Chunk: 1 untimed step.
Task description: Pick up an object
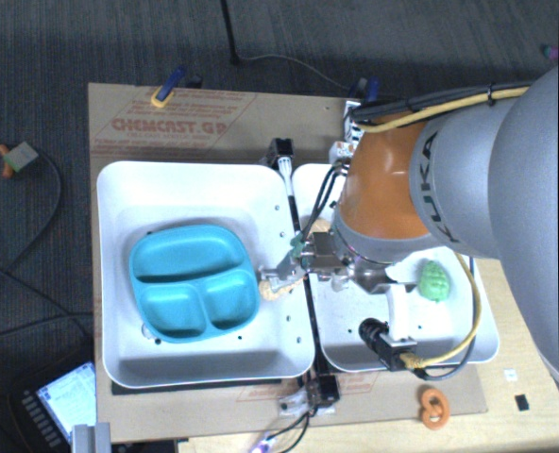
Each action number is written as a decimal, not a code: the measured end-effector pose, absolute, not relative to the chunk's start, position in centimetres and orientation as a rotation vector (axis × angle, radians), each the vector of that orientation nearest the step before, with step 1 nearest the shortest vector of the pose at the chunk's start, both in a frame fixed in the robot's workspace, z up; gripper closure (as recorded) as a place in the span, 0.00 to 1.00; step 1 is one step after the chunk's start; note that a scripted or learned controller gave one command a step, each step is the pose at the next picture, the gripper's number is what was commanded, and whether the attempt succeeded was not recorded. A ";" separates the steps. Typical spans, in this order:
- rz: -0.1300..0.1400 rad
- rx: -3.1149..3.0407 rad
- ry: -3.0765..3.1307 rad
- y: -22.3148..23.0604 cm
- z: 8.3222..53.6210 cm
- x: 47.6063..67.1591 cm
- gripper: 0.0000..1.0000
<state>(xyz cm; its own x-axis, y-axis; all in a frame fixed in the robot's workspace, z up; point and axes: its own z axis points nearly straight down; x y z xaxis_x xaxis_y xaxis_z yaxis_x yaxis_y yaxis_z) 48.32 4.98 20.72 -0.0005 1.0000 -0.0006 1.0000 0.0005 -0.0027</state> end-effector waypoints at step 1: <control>-0.007 -2.211 -2.223 9.5 14.3 48.4 0.00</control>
